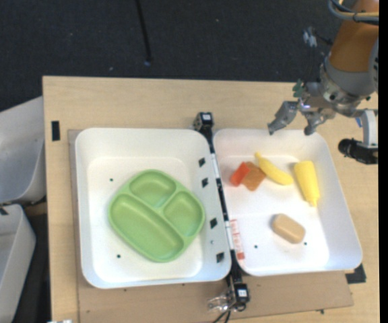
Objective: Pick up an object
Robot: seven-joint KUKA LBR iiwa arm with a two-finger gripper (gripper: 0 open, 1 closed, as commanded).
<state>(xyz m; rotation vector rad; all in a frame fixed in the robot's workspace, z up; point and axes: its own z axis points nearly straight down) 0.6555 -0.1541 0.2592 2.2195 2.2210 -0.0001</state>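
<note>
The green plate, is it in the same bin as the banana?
No, the green plate lies in the left bin; the banana lies in the right bin.

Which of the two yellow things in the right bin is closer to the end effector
The yellow corn cob, by a little. It lies toward the bin's right wall, below the open end effector; the yellow banana sits further left, beside the orange pieces.

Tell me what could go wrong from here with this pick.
1. The banana, orange block and corn lie close together, so a grasp may nudge a neighbour or catch two.
2. The end effector hovers above the right bin's far rim; descending straight down could strike it.
</note>
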